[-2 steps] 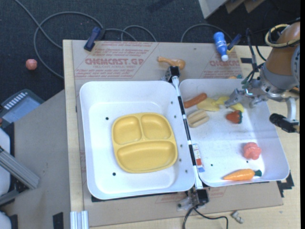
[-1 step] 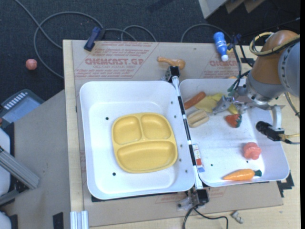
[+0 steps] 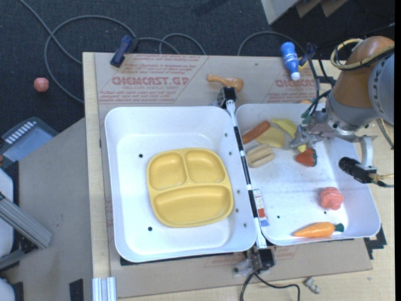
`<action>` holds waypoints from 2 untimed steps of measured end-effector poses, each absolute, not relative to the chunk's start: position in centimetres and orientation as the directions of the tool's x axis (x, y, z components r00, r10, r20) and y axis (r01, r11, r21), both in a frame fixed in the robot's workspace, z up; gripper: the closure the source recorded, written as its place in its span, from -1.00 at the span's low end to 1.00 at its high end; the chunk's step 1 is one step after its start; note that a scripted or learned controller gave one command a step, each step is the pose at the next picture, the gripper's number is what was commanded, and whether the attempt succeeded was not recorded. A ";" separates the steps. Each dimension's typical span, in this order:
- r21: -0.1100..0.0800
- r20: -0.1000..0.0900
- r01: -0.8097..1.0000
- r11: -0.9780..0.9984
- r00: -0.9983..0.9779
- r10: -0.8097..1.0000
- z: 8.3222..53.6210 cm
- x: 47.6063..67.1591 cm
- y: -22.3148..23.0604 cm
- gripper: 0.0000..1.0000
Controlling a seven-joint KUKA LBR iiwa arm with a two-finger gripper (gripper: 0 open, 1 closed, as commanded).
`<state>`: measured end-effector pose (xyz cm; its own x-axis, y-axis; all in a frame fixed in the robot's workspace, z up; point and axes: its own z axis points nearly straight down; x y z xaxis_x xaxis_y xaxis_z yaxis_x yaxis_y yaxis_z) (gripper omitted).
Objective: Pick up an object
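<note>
Right bin (image 3: 351,227): red strawberry (image 3: 306,158).

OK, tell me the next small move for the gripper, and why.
Probably a short, straight descent. The gripper hangs in the right bin just above the strawberry, with the banana and hot dog off to one side. The view does not show anything held, so lowering onto the strawberry seems the nearest chance.

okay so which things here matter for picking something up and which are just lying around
For the job: pincer, strawberry right beneath it, hot dog, sausage, banana, pink fruit, carrot, right bin.

Lying about: yellow divided plate, left bin, blue bottle, blue clamp.
</note>
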<state>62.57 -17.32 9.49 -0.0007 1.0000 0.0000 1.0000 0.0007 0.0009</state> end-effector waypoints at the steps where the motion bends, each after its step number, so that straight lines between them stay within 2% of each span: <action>1: -0.001 0.001 1.000 0.001 -0.001 1.000 12.5 60.8 -11.3 1.00; 2: 0.001 0.001 1.000 0.002 -0.002 1.000 18.5 58.0 -2.3 1.00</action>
